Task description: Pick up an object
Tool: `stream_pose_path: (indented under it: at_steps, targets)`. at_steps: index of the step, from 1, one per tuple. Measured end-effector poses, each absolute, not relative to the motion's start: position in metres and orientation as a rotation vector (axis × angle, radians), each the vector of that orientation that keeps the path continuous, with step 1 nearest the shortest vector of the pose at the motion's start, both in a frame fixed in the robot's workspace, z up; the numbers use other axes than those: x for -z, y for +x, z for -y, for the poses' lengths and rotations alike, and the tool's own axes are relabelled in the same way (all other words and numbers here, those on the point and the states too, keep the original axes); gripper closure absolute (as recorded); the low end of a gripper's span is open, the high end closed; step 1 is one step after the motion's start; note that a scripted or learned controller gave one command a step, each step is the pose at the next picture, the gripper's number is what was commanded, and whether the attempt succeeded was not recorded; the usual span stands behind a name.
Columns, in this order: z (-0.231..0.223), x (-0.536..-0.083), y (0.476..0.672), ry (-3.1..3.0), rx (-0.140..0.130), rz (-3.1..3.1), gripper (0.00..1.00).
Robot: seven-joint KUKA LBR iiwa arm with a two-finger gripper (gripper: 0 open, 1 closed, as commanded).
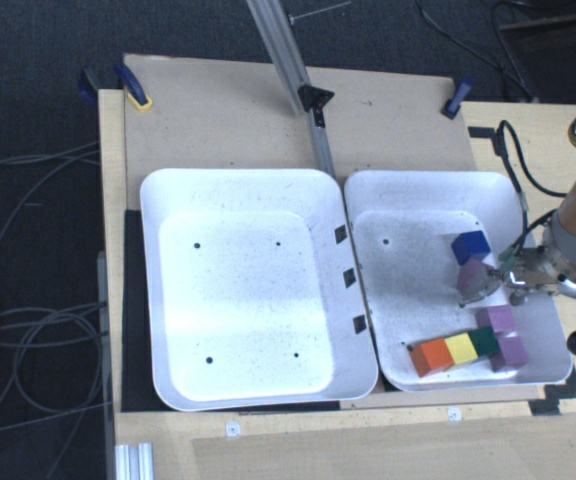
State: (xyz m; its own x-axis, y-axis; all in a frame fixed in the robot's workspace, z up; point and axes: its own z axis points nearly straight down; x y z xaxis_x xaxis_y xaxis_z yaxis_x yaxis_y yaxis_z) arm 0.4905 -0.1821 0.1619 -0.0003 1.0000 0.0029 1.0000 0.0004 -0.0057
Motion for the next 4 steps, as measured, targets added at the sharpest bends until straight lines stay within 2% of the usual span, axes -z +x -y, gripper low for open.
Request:
stream_pose_path:
  at_steps: [1, 2, 4]
  targets:
    - [0.18, -0.111, 0.493, -2.239, 0.005, 2.232, 0.0]
    - [0.18, -0.123, 0.494, -2.24, 0.01, 2.236, 1.0]
    - [0.183, -0.241, 0.501, -2.225, 0.006, 2.229, 1.0]
